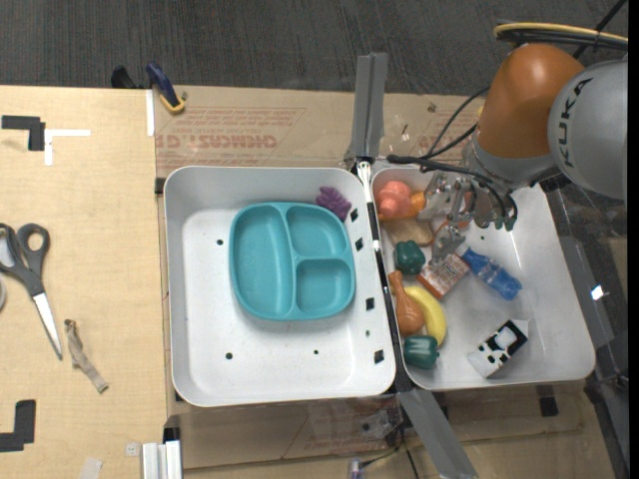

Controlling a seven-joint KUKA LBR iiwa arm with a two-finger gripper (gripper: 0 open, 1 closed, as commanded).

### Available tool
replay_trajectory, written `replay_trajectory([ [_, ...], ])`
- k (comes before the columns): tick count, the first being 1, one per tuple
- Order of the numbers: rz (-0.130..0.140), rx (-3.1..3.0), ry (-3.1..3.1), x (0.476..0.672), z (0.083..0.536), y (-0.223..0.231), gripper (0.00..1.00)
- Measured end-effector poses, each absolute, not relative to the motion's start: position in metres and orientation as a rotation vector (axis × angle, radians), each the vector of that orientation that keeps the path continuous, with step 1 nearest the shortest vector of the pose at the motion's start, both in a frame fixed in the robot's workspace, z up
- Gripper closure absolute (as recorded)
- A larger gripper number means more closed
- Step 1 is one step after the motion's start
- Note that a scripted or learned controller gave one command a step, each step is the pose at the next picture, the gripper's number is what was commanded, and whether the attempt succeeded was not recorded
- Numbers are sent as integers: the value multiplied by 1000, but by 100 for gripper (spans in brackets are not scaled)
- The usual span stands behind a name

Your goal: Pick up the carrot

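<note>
At the upper right of the frame, the metal gripper [451, 230] hangs over the right-hand white bin [544, 362]; how far it is open cannot be told. The carrot [404, 305], a tapered orange piece, lies below and left of it, touching a curved yellow banana [431, 310].

glossy white plastic bins [190, 297], matt teal plastic tray [293, 260], smooth orange carrot [406, 307], brown cardboard [240, 133]

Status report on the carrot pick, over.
Gripper low in the right bin, above the snack packet. Carrot lies free by the bin's left wall. Banana touching it, green peppers either end.
</note>
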State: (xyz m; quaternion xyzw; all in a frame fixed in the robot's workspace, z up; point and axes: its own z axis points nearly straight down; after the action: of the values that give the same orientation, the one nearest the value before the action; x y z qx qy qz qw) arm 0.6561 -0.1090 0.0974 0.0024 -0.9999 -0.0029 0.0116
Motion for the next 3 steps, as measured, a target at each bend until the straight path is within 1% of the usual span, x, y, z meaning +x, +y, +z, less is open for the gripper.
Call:
replay_trajectory([
  [1, 6, -877, -2995, 647, 97, -102, 0],
  [2, 17, -1143, -2927, 639, 98, -102, 0],
  [3, 14, -1282, -2863, 642, 98, -105, 0],
])
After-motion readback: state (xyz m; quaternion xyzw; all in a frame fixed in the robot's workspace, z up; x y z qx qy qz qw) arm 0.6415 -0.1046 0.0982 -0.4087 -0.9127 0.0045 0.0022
